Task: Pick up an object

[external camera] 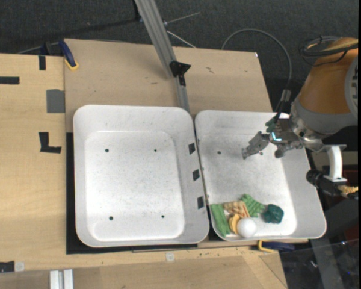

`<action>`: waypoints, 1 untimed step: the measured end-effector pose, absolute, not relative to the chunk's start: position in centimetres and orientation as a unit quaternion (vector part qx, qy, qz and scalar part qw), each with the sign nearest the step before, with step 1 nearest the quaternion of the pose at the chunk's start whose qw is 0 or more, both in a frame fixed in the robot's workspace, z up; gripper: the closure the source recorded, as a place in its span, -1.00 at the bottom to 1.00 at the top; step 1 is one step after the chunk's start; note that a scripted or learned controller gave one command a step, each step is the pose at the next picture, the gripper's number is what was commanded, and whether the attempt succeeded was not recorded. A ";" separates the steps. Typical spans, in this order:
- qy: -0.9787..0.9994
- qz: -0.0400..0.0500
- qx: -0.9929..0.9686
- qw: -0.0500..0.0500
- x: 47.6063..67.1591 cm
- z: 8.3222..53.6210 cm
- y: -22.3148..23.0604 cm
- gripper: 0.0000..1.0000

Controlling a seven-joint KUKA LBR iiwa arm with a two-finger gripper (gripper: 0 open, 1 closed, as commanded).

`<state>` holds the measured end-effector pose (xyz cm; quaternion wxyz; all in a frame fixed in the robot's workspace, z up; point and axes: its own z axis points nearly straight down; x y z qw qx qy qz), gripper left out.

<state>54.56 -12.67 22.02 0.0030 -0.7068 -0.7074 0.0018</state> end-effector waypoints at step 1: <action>-0.708 0.001 -0.706 0.001 54.7 22.3 -12.7 -1.00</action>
